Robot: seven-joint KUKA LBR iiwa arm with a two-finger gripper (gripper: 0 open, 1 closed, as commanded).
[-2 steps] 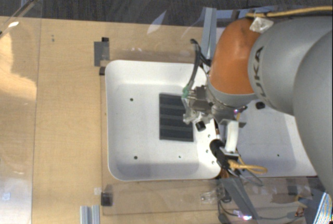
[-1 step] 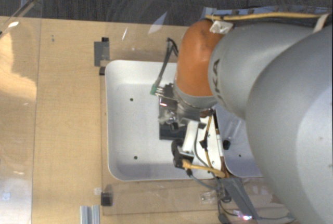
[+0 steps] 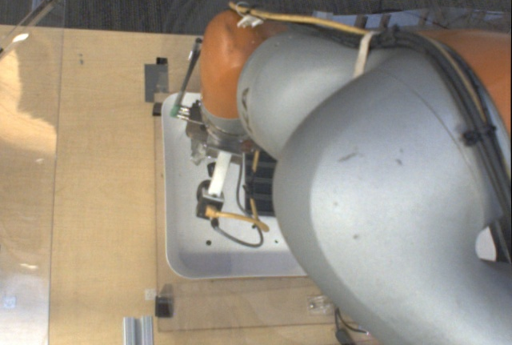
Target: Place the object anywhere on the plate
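My arm (image 3: 376, 175) reaches in from the right, and its grey body and orange band cover most of the white bin (image 3: 180, 243). The gripper (image 3: 205, 145) hangs low over the bin's left part, close to the far left corner. A small green thing (image 3: 173, 107) peeks out at that corner, right beside the wrist; I cannot tell what it is. The bin's floor under the arm is hidden.
The bare wooden bench (image 3: 88, 175) stretches to the left of the bin. A black clamp (image 3: 158, 79) sits at the bin's far left corner and another (image 3: 163, 306) at its near left corner. A small metal bracket (image 3: 137, 328) lies at the bench's front edge.
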